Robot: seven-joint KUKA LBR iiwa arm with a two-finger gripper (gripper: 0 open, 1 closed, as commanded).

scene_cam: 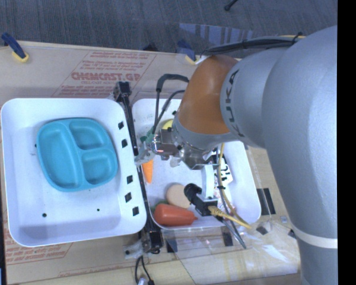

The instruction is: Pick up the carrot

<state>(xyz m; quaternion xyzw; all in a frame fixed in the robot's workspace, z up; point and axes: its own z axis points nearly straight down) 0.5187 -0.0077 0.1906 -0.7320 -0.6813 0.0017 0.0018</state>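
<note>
Orange, tapered carrot is seen just below the two-finger gripper, apparently lined up for a grasp. Whether anything is pinched cannot be told.

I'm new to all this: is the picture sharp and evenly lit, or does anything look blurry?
Camera view: lighting is soft and even, with faint shadows in the left bin; the blue divided plate looks sharp; the arm, close to the lens, looks soft and hides part of the carrot.
</note>
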